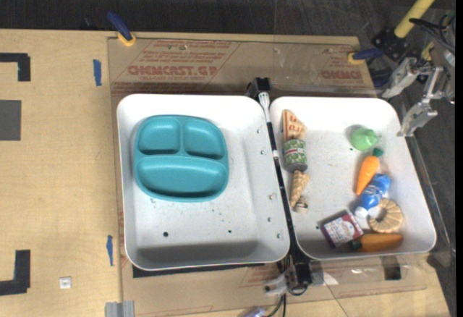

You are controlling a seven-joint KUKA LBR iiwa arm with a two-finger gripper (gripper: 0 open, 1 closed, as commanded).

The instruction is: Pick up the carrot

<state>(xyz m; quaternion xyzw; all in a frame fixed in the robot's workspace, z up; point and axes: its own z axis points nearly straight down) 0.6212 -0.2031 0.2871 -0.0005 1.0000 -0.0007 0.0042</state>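
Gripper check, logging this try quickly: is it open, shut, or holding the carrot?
Gripper: open, holding nothing, at the right bin's far right corner; the carrot lies in that bin.

Tray (180, 158) in L bin (242, 236); carrot (367, 172) in R bin (325, 163), far R side.

Glossy plastic carrot (367, 172) in a smooth white bin (329, 236); matt wooden bench (58, 185).

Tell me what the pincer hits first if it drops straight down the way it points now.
Probably the right bin's outer rim or the bench beside it: the pincer hangs over that far corner, off from the carrot. Its height is unclear.
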